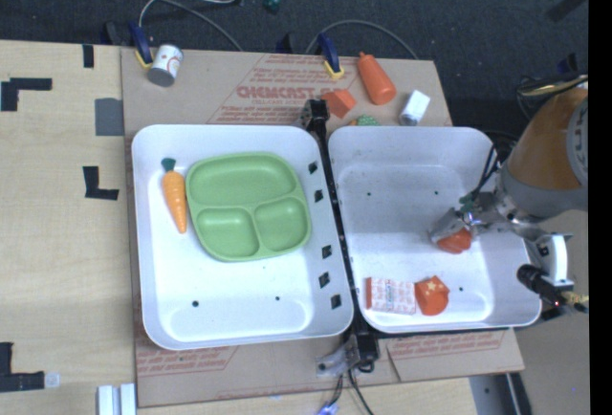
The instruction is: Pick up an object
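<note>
Down inside the right bin (411, 141), toward its right wall: gripper (457, 224), at the end of the grey arm (545, 164). Right at its tip, touching or just beneath, a red piece (457, 242), low over the floor of the right bin. Cannot tell whether spread wide, narrowed or clamped on that piece; too blurred and partly hidden.

Along the right bin's near edge: a red-and-white packet (390, 295), with a red lump (433, 296) just at its right end.

Hard against the right bin's left wall: the left bin (153, 241), bearing a green tray (251, 206) and, on the side farthest from the right bin, a carrot (175, 198).

Beyond the right bin's far wall, on cardboard (258, 83): an orange bottle (376, 78), an orange block (341, 102), a white cube (415, 105). Much farther left of these, well apart from the right bin, a can (165, 64).
</note>
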Available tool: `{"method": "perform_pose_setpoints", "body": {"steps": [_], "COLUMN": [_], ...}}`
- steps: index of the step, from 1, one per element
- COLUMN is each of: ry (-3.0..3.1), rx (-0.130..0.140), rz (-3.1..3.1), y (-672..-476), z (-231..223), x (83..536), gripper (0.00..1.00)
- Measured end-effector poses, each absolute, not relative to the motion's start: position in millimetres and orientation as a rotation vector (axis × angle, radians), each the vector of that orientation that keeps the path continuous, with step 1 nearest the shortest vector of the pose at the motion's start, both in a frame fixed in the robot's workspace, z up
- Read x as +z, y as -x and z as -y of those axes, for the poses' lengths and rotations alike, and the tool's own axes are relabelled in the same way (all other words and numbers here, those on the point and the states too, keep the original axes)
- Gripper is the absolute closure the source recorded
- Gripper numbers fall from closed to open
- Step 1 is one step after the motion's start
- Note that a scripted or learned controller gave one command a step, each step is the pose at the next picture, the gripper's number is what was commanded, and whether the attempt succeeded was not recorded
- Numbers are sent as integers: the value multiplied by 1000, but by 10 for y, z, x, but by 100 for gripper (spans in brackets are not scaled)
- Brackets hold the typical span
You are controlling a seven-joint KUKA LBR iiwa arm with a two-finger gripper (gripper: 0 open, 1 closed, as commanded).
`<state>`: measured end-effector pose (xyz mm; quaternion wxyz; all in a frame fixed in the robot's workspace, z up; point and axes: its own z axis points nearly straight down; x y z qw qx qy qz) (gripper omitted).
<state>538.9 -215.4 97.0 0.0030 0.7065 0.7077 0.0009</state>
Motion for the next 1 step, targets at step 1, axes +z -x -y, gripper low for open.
{"method": "perform_pose_setpoints", "body": {"steps": [1], "ry": [-2213], "rx": [8], "rz": [-2218], "y": [-5677], "z": [1650], "x": [890], "gripper": [100]}}
